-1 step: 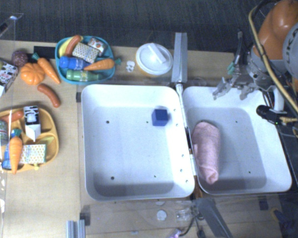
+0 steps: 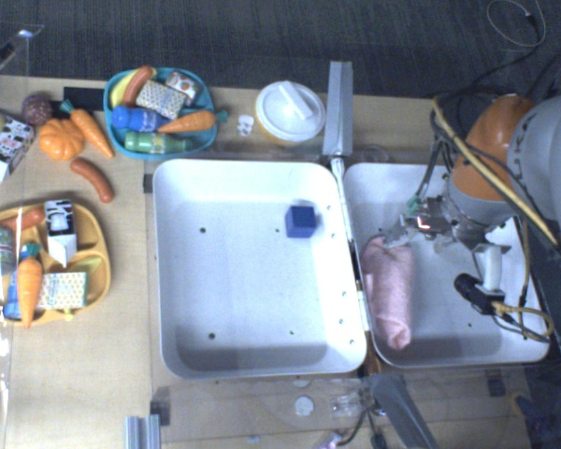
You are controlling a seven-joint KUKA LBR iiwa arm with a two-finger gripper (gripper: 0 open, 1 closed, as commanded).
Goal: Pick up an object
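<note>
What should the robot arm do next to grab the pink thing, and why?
Probably lower a little toward the soft pink rolled cloth. The gripper sits just above the roll's top end in the right white bin, with nothing seen between its fingers.

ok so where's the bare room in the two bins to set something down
Left bin: nearly all bare; only a blue cube sits near its upper right. Right bin: crowded, with a pink cloth roll along its left wall and the arm over the rest.
</note>
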